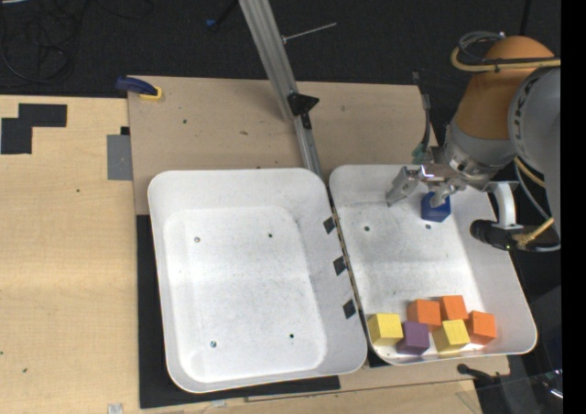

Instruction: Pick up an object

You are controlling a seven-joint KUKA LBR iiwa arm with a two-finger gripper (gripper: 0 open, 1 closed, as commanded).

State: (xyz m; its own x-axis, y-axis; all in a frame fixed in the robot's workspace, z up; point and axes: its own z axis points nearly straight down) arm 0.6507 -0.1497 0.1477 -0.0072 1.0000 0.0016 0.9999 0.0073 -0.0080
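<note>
My claw [427,185] hangs over the far part of the right bin [403,261], its metal fingers [400,188] spread apart and angled down. A blue block [436,206] sits just below and to the right side of the claw, close against one finger; I cannot tell whether it is actually pinched between the fingers or merely beside them, and it seems to be at or just above the bin floor. Well away from my claw, at the near end of the same bin, lies a cluster of blocks touching one another: a yellow block [385,326], a purple block [416,337], another yellow one [450,335] and three orange blocks [425,312]. The left bin [238,275] lies across the divider from my claw, on the wooden surface [211,124]. A slanted metal rail [273,55] rises beyond both bins.
</note>
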